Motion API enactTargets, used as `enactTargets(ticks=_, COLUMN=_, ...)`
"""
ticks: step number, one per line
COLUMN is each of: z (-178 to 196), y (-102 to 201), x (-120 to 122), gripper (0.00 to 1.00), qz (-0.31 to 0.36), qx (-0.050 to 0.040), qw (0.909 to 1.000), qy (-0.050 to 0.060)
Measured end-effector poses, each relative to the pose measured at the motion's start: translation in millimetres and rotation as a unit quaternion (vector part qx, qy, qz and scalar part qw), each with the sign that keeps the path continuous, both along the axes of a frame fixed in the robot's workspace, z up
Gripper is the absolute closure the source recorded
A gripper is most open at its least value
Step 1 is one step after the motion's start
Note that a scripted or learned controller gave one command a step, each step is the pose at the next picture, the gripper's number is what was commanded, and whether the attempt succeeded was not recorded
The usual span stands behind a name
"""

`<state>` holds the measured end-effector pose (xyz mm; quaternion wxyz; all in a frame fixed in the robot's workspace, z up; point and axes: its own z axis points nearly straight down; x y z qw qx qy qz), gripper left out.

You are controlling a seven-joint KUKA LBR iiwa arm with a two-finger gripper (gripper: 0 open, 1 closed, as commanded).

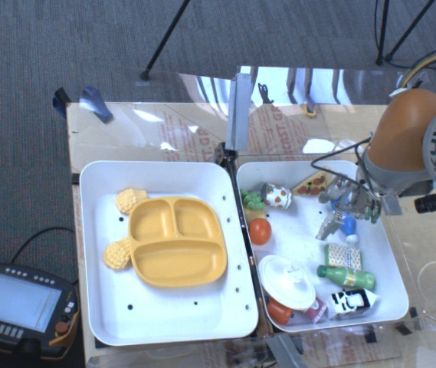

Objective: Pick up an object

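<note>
Two white bins sit on the bench; over the right one the gripper hangs, its opening impossible to judge, just above a blue item.

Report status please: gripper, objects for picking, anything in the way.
Gripper low over right bin, nothing seen between fingers. Blue-capped small item just beside it. Cracker box, green bottle close by; crowded.
</note>
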<state>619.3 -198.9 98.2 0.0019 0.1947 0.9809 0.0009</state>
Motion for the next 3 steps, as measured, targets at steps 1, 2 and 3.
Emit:
enactTargets(ticks=1, z=-10, y=-3, x=10, gripper=0.00, qz=-0.002, qx=0.0000, qw=1.0000, qy=0.000)
enactTargets(ticks=2, z=-10, y=6, x=-16, gripper=0.00, qz=-0.073, qx=0.0002, qw=0.9973, qy=0.002)
enactTargets(ticks=3, z=-10, y=8, x=2, gripper=0.00, qz=-0.055, qx=-0.0002, qw=0.9985, qy=0.001)
